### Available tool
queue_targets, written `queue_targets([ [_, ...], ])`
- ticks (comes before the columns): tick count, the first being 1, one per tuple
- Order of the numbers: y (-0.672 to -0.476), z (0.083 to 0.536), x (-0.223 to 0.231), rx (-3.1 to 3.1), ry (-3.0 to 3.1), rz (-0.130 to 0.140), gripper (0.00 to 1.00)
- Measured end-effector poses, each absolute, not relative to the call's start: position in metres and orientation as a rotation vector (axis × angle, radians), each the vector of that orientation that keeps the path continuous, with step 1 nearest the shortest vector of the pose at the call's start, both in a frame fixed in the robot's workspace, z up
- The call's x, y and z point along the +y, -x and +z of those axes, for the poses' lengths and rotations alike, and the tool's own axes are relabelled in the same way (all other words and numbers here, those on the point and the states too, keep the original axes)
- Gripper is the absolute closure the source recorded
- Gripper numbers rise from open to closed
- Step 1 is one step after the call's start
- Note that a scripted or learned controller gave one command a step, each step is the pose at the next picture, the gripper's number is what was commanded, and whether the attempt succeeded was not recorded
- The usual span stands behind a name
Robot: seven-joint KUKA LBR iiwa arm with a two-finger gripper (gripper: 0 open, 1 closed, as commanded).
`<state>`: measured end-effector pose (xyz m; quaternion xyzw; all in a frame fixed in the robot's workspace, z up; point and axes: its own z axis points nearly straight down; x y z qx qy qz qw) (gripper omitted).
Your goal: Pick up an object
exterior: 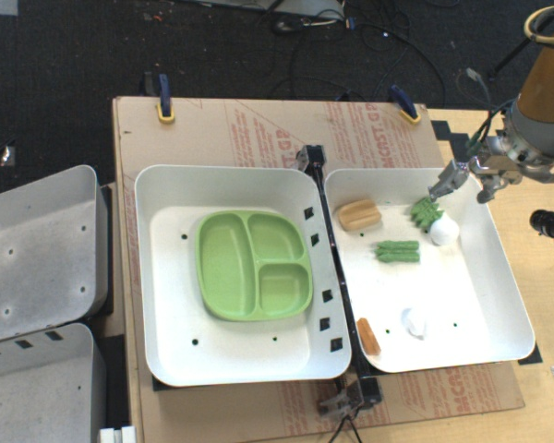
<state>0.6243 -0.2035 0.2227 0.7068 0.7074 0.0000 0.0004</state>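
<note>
You have two white bins (166,247), one green divided plate (255,266), and five small items: bread roll (358,215), green beans (397,251), broccoli-like piece (433,220), sausage (368,337), white lump (415,322)

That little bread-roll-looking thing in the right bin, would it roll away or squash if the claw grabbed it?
The bread roll looks like a small toy, so probably light. Its rounded oblong shape may rock or slide on the smooth white bin if nudged. It lies apart from the other pieces, so nothing nearby would stop it.

Arm: grey, orange band above wrist, entering at the upper right corner of the right-hand shallow white bin (522,321). Two-finger gripper (469,185): fingers spread apart, nothing between them, above that bin's far right rim.
</note>
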Motion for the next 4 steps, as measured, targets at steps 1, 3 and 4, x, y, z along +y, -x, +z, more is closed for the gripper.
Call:
queue_targets([
  [1, -0.631, 0.162, -0.204, 2.226, -2.22, -0.004, 0.0],
  [3, -0.63, 0.091, -0.203, 2.225, -2.22, -0.002, 0.0],
  [4, -0.631, 0.103, -0.203, 2.223, -2.215, 0.001, 1.0],
])
